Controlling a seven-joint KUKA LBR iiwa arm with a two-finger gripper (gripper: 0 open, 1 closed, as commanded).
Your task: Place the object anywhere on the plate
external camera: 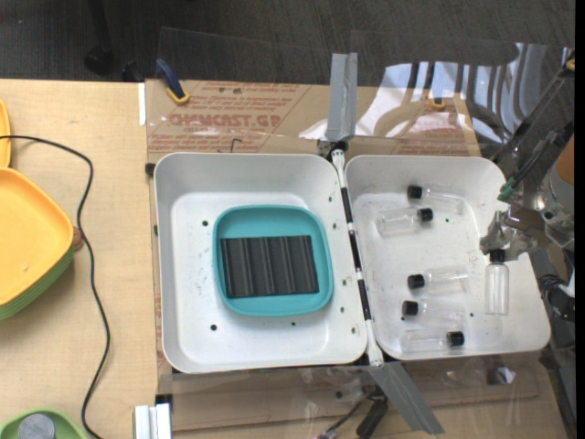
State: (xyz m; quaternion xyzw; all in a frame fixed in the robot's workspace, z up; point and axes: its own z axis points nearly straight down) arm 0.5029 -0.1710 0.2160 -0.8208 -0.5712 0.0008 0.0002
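Right now the tool (498, 256) hangs at the right bin's (384, 337) right rim, pinching a clear vial (496, 283) by its black cap — the vial dangles upright just inside that edge. Across the divider, the teal plate (228, 230) sits mid-left bin (183, 337), white floor open all around it.

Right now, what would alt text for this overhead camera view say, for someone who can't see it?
A robot gripper hangs at the right edge of the right bin, which holds several clear vials with black caps. The left bin holds a teal plate with a dark ribbed centre.
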